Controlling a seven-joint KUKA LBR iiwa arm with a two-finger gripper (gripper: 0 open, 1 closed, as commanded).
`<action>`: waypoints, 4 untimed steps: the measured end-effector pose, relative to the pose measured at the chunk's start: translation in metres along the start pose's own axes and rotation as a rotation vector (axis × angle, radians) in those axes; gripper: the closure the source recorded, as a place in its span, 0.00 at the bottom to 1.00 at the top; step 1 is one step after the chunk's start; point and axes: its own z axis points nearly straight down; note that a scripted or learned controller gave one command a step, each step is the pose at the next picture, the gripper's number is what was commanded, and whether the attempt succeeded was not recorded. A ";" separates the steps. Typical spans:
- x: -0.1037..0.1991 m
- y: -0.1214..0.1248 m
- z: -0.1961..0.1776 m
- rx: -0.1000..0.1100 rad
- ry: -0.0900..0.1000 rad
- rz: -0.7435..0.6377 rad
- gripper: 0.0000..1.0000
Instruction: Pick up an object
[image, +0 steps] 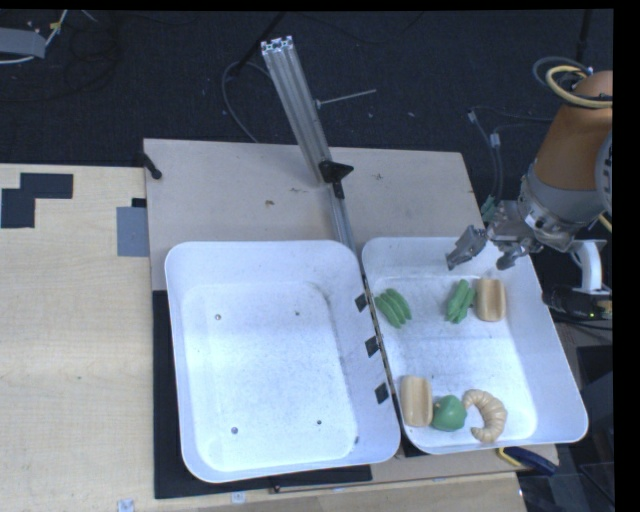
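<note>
Camera view: the jaws (487, 248) hang spread and empty above the far rim of the right bin (560, 400); nothing is lifted, so the whole pick remains. The nearest candidates, a green pod (459, 301) touching a tan roll (490, 299), lie just below the jaws.

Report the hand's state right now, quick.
Hand: open, fingers spread, holding nothing, hovering above the far edge of the right bin, just beyond the green piece and tan piece.
</note>
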 end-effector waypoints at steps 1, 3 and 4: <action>0.055 -0.042 0.044 0.003 0.001 -0.002 0.00; 0.061 -0.120 -0.015 0.001 0.000 0.001 0.00; 0.024 -0.088 -0.118 -0.008 -0.002 -0.022 0.00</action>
